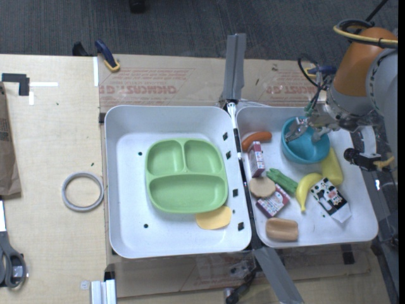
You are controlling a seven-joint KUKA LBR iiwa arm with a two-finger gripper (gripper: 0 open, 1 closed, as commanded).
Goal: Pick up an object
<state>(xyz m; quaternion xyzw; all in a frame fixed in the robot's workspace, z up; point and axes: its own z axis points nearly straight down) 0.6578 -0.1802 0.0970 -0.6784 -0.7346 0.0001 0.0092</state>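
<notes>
Two white bins are seen side by side on the table (50, 138), divided by a shared rim at centre. The left bin (120, 170) is taken up by a green divided plate (186, 175) in the middle; a yellow flat piece (214, 218) is tucked at the plate's lower right corner, touching it. Bare floor is left along the left bin's left wall and top edge.

The right bin (361, 227) is crowded. A blue bowl (307, 145) sits near its upper middle. An orange-red sausage-like item (256, 138) and a small red-and-white carton (256, 159) lie against the dividing rim. Below them a tan round piece (262, 187), a green item (282, 180), a small pink packet (273, 202) and a brown bread-like piece (281, 230) are packed close together. A banana (307, 189) lies beside a second yellow item (332, 168), which is touching the bowl's lower right. A black-and-white carton (330, 198) is near the right wall. Open floor is limited to the lower right corner and the top left strip.

The arm is brought in from the right, orange band up high, wrist angled down-left. The gripper (304, 126) is placed over the bowl's upper rim. Whether the jaws are apart or together cannot be told.

Off-bin: a grey ring (82, 190) on the table at left.
</notes>
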